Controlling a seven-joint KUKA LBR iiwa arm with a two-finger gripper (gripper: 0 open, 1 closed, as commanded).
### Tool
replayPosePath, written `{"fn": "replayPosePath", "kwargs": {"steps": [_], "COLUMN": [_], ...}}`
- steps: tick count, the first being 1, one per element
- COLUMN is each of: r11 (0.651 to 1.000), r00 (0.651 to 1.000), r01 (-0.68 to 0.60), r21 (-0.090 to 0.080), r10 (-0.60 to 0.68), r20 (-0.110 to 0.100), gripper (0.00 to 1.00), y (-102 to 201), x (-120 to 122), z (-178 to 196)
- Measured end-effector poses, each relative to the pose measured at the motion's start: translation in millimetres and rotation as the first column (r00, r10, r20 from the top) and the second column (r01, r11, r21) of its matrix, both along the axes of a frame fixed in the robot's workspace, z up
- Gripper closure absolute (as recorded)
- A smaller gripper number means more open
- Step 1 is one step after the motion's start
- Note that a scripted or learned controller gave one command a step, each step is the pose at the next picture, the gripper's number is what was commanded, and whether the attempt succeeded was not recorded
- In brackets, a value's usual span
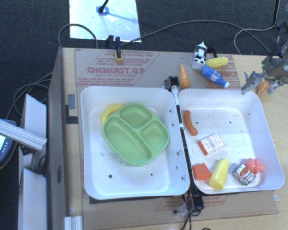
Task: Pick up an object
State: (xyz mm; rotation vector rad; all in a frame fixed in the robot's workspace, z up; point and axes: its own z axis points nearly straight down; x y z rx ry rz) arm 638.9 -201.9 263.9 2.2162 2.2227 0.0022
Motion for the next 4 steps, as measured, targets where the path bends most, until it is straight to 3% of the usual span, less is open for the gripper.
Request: {"fn": "replayPosePath", "kwargs": {"steps": [1, 2, 3, 4], "r11": [1.0, 1.0, 1.0, 1.0], "r00": [1.0, 1.0, 1.0, 1.0], "r01": [-0.002, -0.002, 0.002, 0.0], "r21": [0.002, 0.002, 0.0, -0.002], "r10": [0.002, 0.002, -0.002, 0.0], "r20": [-0.003, -0.003, -0.002, -0.001], "gripper": [0.0, 0.0, 0.0, 0.0], "y": [75.7, 119.5, 114.2, 115.5], "x": [-9.6, 3.9, -7.6, 4.9], "z": [-93.6, -144.8, -179.6, -178.6]}}
